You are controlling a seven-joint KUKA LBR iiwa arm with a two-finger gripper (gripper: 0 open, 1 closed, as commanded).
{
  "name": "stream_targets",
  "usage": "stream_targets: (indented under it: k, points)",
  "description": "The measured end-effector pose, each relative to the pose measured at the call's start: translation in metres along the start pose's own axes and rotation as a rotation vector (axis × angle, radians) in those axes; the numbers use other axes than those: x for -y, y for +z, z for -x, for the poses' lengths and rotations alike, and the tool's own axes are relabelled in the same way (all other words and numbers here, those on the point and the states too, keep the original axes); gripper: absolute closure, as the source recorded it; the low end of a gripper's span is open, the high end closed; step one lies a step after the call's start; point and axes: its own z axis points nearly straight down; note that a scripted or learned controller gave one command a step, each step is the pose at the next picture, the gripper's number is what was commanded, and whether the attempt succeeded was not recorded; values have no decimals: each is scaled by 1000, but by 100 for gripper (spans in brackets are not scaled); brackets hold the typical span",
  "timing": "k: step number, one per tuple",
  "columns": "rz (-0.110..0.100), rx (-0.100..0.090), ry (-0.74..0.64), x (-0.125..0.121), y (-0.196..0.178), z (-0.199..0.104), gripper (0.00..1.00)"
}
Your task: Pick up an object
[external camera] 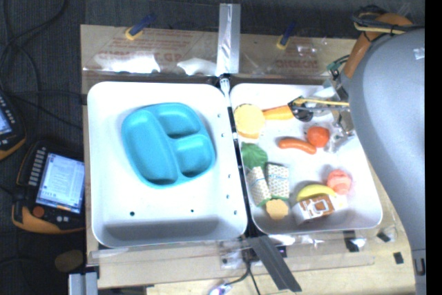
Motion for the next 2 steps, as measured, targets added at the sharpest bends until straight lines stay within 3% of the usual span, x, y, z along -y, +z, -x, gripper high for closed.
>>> stream_targets:
  k: [1,2]
  points:
    - [-33,23,-23,-17,0,-17,0]
    - [-7,-3,6,94,-1,-31,0]
